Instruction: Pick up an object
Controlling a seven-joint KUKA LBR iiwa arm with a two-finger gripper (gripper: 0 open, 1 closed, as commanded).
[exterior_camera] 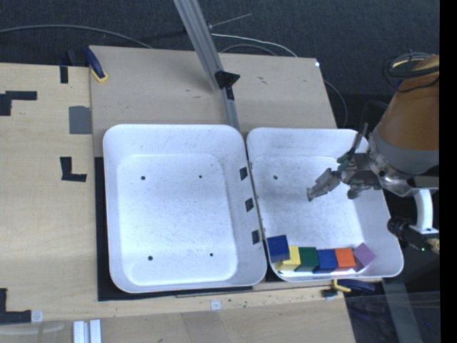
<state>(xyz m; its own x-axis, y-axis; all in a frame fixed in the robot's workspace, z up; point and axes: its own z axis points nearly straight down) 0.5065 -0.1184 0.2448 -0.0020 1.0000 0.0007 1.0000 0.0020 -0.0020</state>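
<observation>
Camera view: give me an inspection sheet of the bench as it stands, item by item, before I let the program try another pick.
Surface: wooden bench bearing two white bins; left bin, right bin.
Job's things: blocks lined along the right bin's near wall: blue block, yellow block, green block, a second blue block, orange block, purple block.
Clutter: yellow-and-blue clamp at the bench's far left corner.
End effector: end effector above the right bin's middle, apart from the blocks, nothing seen between its fingers.
Cables: thin cables behind the bench.
Surroundings: slanted metal pole; dark floor.
</observation>
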